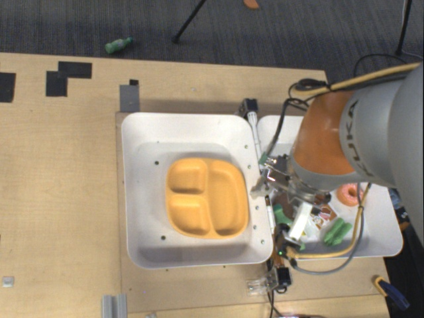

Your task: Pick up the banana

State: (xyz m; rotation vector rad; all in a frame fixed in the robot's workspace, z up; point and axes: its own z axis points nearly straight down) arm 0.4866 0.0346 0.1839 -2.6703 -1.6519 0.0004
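banana: its place could not be told; the arm [358, 131] covered a large part of the right bin [387, 244].
gripper [283, 192]: low over the left side of the right bin, close to the wall between the 2 bins; whether it was released or clenched could not be told.
green pieces [336, 231]: lying in the right bin, just beside the gripper, on the near side.
red-brown thing [324, 212]: between the green pieces and the arm, too small to name.
pink ring [349, 193]: in the right bin, near the green pieces, at the edge of the arm.
left bin [132, 177]: held 1 yellow tray [205, 196] with 3 compartments, about in its middle.
bench [59, 197]: black patches [68, 77] at the far left.
carpet [79, 12]: 1 green thing [118, 44] and 1 orange bit [250, 3], well apart from the bins.
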